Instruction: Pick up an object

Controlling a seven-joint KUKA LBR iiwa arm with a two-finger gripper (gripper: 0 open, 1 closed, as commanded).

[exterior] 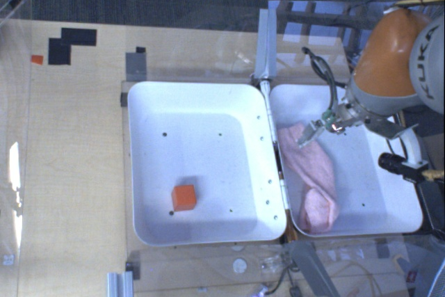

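- Nearest the lower edge of the camera view, we saw the front rims of two shallow white bins, the left bin (pixel 139 149) and the right bin (pixel 389 219), set side by side and touching along a shared middle edge
- In the left bin, toward its front left part, a small orange block (pixel 184 197) lay flat on the bin floor, well apart from everything else
- In the right bin, a pink cloth (pixel 313 174) lay bunched along the left side, just beside the shared edge, its rounded end close to the front rim
- Over the upper end of that cloth we saw the gripper (pixel 311 133), pointing down and to the left, its tips at or just above the fabric; we could not tell whether they touched it
- We could not tell how the end effector stood, so we give no state for it, and no cloth was seen held
- Farther back, the grey arm with its orange band (pixel 389 55) reached in from the right above the right bin's far corner
- Farthest off, black patches (pixel 69 45) sat on the wooden bench (pixel 69 149) at upper left
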